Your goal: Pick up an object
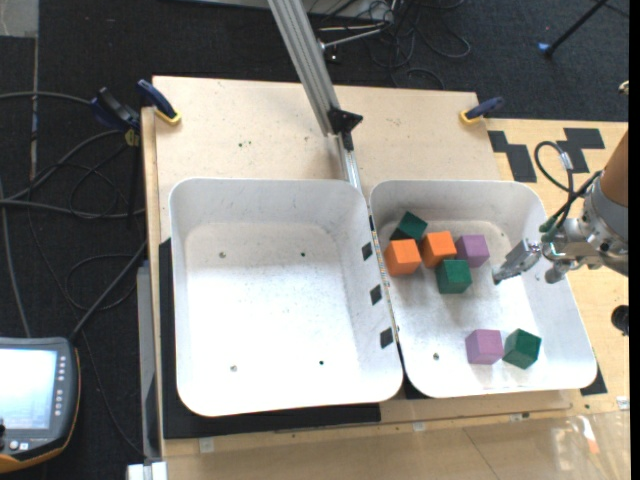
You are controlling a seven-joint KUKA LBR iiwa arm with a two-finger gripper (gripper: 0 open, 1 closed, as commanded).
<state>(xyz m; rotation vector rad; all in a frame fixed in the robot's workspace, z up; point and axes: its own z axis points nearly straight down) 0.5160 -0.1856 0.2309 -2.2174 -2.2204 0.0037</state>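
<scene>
Bins: left bin beside right bin, touching.
Right bin: five-block cluster at back; block pair near front.
Gripper: right of cluster.

This is a robotics lab or test room. A plywood bench held by clamps stands on dark carpet, with loose cables trailing on the left and far side. A handheld control screen lies near left, an aluminium camera pole rises from the far side, and black-and-white marker patterns sit at right.
</scene>
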